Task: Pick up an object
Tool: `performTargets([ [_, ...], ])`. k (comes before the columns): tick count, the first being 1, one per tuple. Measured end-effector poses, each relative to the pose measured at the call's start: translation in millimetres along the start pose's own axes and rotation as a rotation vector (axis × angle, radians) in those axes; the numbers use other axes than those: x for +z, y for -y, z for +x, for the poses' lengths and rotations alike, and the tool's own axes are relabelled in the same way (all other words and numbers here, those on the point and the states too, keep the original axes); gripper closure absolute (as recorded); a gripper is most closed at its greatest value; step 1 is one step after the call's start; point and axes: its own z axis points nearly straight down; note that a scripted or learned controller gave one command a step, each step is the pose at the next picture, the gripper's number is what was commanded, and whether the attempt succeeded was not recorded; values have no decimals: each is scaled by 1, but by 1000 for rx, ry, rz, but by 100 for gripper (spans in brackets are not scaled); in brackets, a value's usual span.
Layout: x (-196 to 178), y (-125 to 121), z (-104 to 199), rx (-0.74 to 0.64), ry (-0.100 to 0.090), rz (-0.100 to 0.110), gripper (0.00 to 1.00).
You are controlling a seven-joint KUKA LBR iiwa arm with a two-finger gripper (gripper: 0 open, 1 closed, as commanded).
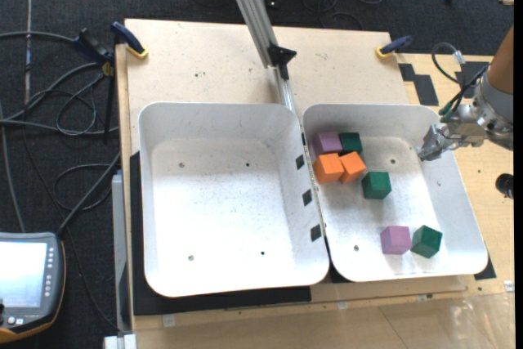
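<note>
The things to pick are small, matte, plain-coloured cubes, 7 in all, every one lying in the right bin point(458, 200). Going left to right: the left bin point(163, 135) is a shallow white tray with rounded corners and a speckled floor. Just past the shared rim, a cluster sits near the right bin's upper left: a purple cube point(328, 142) touching a dark green cube point(350, 142) behind, and 2 orange cubes point(329, 167) point(354, 165) pressed side by side in front. Just beside them, toward the middle, stands a green cube point(377, 185) on its own. Near the front rim, well apart from the cluster, a second purple cube point(395, 239) touches a second green cube point(426, 241). The gripper point(431, 147) hangs over the right bin's upper right rim, apart from every cube; whether its pincer is wide or narrow cannot be told.
</note>
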Motion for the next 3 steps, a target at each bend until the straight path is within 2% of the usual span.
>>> performTargets([
  [1, -17, -1, 0, -3, -2, 3, 100],
  [3, 3, -2, 116, -9, -5, 9, 100],
])
